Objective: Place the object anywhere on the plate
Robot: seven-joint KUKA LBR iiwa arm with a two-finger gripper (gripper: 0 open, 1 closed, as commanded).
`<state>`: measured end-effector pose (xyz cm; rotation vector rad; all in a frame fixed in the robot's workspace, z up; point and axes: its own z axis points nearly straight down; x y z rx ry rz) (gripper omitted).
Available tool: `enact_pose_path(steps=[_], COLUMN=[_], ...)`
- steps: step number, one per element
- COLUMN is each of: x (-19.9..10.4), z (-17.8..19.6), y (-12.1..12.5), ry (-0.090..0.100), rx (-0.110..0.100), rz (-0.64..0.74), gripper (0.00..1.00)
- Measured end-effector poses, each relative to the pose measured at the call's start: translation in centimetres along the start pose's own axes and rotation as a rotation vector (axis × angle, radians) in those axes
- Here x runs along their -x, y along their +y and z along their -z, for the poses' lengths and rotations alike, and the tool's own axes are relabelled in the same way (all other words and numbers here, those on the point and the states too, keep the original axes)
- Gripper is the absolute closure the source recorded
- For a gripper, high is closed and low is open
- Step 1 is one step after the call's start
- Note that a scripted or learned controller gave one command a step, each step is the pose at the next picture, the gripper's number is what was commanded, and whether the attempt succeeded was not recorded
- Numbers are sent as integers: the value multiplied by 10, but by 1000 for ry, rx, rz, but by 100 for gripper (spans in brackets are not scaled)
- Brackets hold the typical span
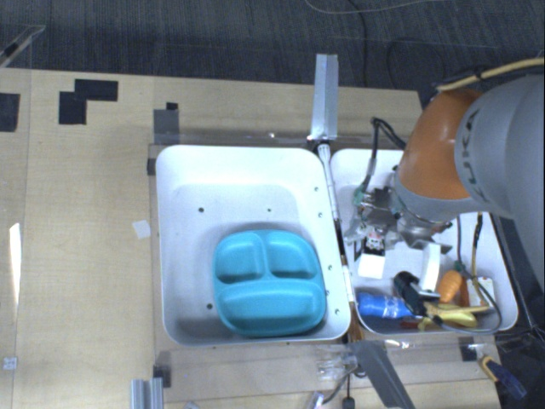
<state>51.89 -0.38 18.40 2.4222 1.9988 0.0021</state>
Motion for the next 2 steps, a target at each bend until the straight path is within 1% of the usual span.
enact_pose_path(steps=[1, 2], x=[-52, -52], z=[0, 0], y=[-42, -42], ry=[1, 0], rx=[-1, -1], rz=[111, 110], gripper=[100, 0])
